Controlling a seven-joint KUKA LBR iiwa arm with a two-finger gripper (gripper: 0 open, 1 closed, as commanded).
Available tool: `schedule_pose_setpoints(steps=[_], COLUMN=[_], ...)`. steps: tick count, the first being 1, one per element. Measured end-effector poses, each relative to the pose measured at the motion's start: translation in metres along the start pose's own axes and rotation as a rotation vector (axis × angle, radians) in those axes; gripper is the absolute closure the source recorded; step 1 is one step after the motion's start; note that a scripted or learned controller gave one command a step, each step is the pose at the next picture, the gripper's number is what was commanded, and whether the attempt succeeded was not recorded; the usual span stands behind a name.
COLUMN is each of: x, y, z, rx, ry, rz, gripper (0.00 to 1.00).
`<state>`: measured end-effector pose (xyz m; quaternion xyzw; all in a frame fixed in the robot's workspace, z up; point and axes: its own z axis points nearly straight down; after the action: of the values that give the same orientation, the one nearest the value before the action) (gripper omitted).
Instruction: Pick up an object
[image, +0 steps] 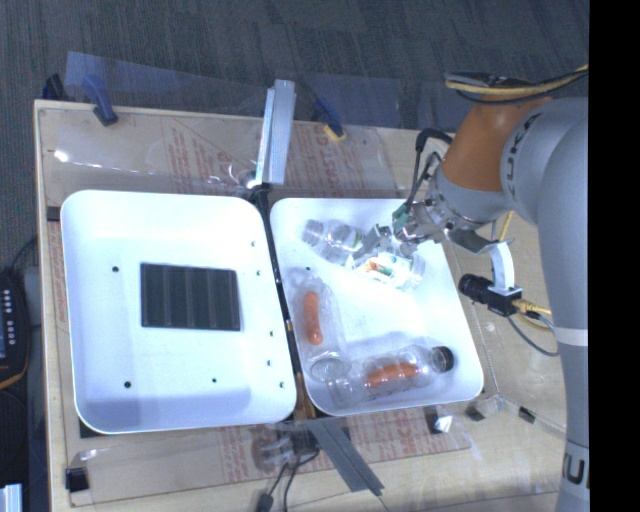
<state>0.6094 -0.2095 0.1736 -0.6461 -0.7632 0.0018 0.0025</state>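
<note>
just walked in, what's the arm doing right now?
The KUKA arm has reached into the right bin and its gripper is down at the clutter near the far edge, beside a small clear bottle. A larger clear bottle lies along the near edge. Nothing looks lifted.

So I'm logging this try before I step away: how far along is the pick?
Done: the arm has reached into the right bin, its gripper low at the far end, over the small clear bottle and the white packet. In hand: nothing visibly. Left: grasp and lift. The orange tube and the large bottle lie flat on the bin floor.
</note>
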Motion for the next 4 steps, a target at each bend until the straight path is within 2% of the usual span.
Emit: schedule_pose_setpoints(steps=[1,2,3,4], x=[0.008,-0.004,0.014,0.005], y=[0.050,0.030,0.051,0.013], z=[0.057,0.079,-0.010,0.085], rx=[0.000,-0.011,-0.004,-0.001], ry=[0.001,-0.003,-0.003,0.000], rz=[-0.005,-0.025,-0.390,-0.408], gripper=[0.00,0.00,0.00,0.00])
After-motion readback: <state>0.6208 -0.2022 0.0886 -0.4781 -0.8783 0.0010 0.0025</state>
